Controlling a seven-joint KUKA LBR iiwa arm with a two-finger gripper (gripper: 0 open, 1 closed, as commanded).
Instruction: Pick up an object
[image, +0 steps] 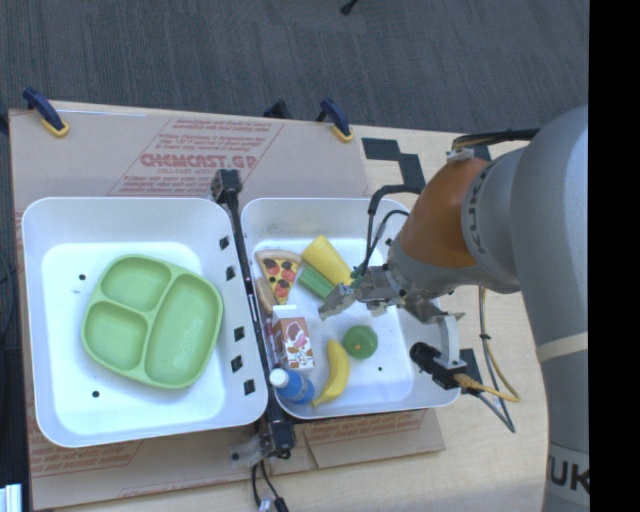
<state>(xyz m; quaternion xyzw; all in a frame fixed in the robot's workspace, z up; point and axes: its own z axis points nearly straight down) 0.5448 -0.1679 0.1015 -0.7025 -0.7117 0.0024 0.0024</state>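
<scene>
The claw hangs low inside the right bin, in the middle of the clutter, and whether it is spread or pressed together cannot be told from this slant; nothing shows pinched in it. Just up and left of it lie a green block and a yellow block, touching each other, the green one very near the claw's tip. Just below the claw sits a green apple, and beside that a banana curves down toward a blue-capped bottle at the bin's near left corner. Along the left wall rest a pizza slice toy and, below it, a small carton. The grey arm with its orange band covers the bin's right side. The left bin carries a green divided plate. Both bins stand on the counter, over a sheet of printed cardboard held by blue clamps
</scene>
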